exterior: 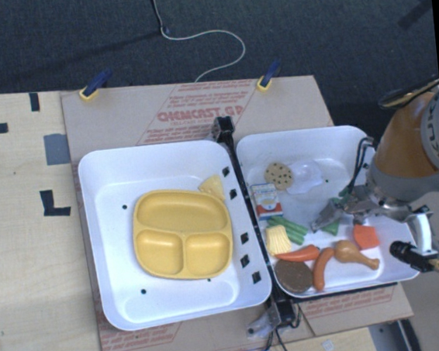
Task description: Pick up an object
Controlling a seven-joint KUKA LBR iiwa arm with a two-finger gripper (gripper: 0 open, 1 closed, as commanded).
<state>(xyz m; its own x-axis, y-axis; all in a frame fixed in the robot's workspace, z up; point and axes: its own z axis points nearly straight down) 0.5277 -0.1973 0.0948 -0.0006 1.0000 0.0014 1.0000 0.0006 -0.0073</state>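
Dark carpet surrounds a wooden surface [22, 230] bearing two white bins. Over the right bin [309, 139], the grey tool [327, 219] hangs low above green plastic beans [291, 229] — an approach, I judge. Whether its fingers grip anything, I cannot tell; next comes a closing descent.

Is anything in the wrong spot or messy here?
One thing: a yellow wedge lies in the left bin beside the yellow tray, not in a compartment. The other toy foods crowd the right bin.
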